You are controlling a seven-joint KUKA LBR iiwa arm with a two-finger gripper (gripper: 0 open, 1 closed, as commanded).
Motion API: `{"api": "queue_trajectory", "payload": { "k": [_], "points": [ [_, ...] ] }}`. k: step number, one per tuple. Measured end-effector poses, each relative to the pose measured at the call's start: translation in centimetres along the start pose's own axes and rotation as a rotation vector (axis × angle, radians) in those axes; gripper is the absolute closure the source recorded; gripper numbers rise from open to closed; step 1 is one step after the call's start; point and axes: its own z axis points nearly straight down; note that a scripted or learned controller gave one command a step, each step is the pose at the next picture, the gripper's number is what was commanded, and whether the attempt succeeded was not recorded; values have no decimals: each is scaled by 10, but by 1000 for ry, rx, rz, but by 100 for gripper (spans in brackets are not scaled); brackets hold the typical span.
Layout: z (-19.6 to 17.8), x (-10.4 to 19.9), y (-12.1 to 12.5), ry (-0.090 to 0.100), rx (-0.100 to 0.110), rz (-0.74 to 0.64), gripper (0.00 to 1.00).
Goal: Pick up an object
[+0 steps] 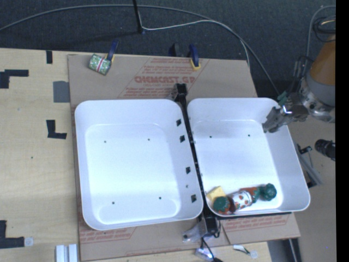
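The grey two-finger hand (272,122), finger state unclear, hovers over the shallow white right bin's (283,146) far-right rim, well apart from the small colourful objects (242,197).

Floor: dark grey carpet (65,21) up top, a thin cable (180,22) looping across it.
Bench: pale wood (27,162), black tape marks (53,130).
Board: brown cardboard sheet (158,78), clamps (193,56) at its far edge.

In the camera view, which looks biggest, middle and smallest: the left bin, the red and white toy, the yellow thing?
1. Left bin, by far.
2. Red and white toy.
3. Yellow thing, partly hidden behind a green ball, so its true size is unsure.
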Motion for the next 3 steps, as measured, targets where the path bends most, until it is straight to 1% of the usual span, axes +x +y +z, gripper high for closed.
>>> {"api": "queue_trajectory", "payload": {
  "k": [1, 2, 3],
  "points": [
    [10, 55, -16, 2, 4, -4, 100],
    [13, 116, -26, 2, 4, -5, 100],
    [11, 163, -31, 2, 4, -4, 100]
  ]
}}
